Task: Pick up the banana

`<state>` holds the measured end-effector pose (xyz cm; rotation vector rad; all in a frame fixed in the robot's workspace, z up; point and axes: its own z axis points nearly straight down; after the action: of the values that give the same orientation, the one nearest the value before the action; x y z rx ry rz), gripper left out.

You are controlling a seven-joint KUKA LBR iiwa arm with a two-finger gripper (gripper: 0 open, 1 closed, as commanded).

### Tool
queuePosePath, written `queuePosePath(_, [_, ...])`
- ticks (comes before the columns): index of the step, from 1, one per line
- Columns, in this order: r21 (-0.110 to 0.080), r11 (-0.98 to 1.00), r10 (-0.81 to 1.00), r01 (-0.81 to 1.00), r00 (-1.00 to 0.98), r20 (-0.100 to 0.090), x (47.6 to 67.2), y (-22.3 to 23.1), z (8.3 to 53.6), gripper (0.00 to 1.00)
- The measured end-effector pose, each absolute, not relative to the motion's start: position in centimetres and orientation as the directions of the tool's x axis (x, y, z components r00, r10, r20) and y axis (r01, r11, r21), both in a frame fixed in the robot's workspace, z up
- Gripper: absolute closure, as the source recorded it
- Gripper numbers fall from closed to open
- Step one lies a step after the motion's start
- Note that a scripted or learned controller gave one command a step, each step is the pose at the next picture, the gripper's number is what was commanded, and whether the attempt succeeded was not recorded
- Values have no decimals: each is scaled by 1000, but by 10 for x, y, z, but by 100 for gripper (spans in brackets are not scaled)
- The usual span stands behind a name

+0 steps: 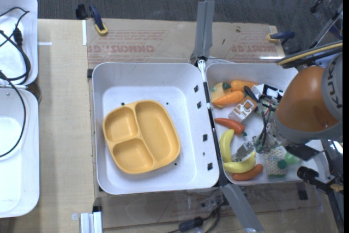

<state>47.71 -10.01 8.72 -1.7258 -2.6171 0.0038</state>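
Meanwhile, banana [235,158] lies in right bin [240,66] (among toy food).

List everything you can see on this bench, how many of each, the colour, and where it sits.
white bins: two, white, side by side on the bench
divided plate: one, yellow, in the left bin
bananas: two, yellow, lower left of the right bin
carrots: two, orange, top of the right bin
red pieces: two, red-orange, one mid right bin, one beneath the bananas
clamps: two, blue, back edge of the bench
arm: one, grey and orange, over the right bin
gripper: one, dark, beside the bananas
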Motion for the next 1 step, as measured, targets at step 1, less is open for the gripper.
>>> queuePosePath(1, [-10,391,920,920,-391,7,478,-101,92,100])
